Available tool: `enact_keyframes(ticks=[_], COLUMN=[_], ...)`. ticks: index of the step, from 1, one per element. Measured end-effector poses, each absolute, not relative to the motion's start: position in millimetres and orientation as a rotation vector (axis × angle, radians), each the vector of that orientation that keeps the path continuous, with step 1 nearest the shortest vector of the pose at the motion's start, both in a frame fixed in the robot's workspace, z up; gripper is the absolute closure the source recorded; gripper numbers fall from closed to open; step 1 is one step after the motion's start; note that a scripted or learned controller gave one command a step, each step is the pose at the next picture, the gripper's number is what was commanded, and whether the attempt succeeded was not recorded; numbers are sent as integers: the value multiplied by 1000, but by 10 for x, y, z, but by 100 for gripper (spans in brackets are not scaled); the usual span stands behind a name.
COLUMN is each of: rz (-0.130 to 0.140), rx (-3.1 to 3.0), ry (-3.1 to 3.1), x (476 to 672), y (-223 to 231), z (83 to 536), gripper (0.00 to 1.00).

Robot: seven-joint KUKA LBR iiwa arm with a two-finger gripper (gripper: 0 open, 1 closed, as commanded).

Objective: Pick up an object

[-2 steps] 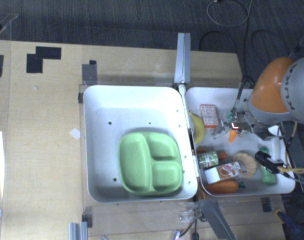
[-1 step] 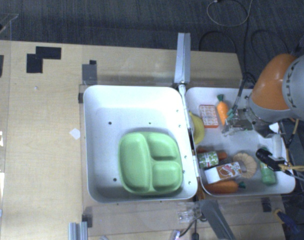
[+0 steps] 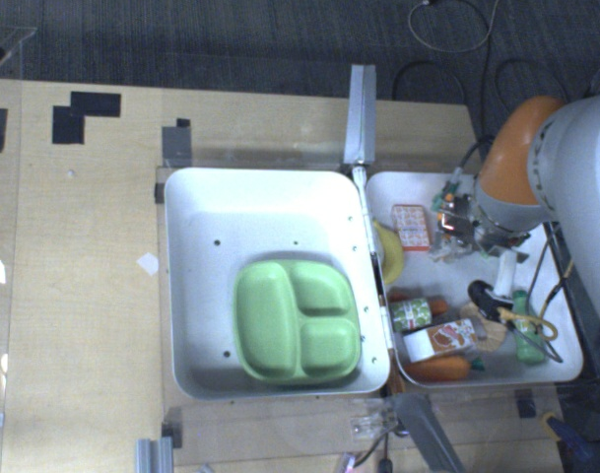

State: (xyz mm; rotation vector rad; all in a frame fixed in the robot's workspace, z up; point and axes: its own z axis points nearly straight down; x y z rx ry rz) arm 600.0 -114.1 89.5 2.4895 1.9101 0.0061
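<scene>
My gripper hangs low over the upper part of the right bin, below the arm's orange band. Just left of it lies a small red-patterned box, close to the gripper but apart from it. A yellow rounded object leans at the bin's left wall. Toward the front lie a green-labelled can, a white and red carton and an orange carrot-like piece. A green item rests at the front right. Nothing shows between the gripper's tips.
The left bin holds a green divided plate in its front half. A metal post rises at the divider between the bins. Pale bench surface stretches to the left, with black tape marks.
</scene>
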Motion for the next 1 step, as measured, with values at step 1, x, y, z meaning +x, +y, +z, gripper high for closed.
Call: enact_keyframes(ticks=[1], rz=[8], rx=[2574], ry=[1794], x=[6521], y=[-645], z=[1871], gripper=[100])
